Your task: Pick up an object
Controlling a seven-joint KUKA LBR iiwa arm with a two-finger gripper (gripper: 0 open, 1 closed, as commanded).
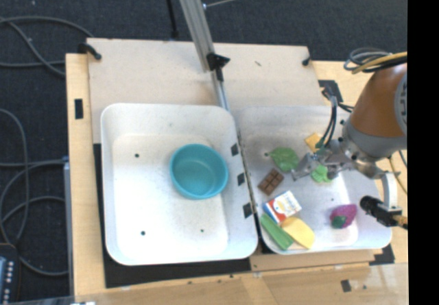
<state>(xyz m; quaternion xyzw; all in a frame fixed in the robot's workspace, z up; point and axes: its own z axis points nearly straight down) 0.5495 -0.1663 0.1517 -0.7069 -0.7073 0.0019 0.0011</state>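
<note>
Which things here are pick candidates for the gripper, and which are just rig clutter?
Job:
gripper, low over the right bin
small green piece beside it
green lump
brown bar
white carton
yellow piece
purple thing
teal bowl in the left bin

Lying about:
metal pole
floor cables

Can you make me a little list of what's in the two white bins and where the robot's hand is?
left bin: holds a teal bowl
right bin: green blob, brown block, small carton, green stick, yellow piece, purple toy
gripper: low over the right bin, at a small green thing
holding something: cannot tell
</note>
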